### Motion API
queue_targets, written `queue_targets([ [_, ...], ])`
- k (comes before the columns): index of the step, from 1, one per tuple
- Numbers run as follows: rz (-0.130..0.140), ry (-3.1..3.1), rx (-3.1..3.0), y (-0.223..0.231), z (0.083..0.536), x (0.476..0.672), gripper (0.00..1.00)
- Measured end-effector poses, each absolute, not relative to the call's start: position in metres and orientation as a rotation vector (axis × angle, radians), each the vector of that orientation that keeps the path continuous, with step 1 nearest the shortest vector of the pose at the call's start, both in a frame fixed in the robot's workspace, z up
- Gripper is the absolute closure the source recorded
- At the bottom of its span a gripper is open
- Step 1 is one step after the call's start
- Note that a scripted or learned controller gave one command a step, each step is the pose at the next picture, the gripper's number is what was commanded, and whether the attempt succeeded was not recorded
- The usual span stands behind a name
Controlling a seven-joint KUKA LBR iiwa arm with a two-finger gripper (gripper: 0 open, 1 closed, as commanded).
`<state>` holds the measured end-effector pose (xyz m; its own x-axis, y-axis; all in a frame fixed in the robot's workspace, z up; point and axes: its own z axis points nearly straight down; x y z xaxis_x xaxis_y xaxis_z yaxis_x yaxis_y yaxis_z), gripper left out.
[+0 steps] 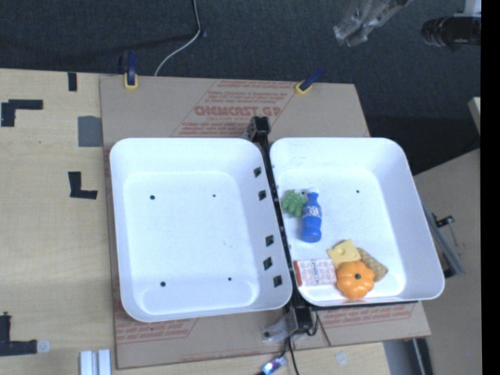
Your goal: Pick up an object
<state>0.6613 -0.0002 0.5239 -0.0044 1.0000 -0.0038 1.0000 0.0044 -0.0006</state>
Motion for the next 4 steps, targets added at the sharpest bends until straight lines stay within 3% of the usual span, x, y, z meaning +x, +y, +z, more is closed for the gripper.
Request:
queue_targets([
  [4,-0.012,2.230,2.207,0.003,0.563,0.662,1.00],
])
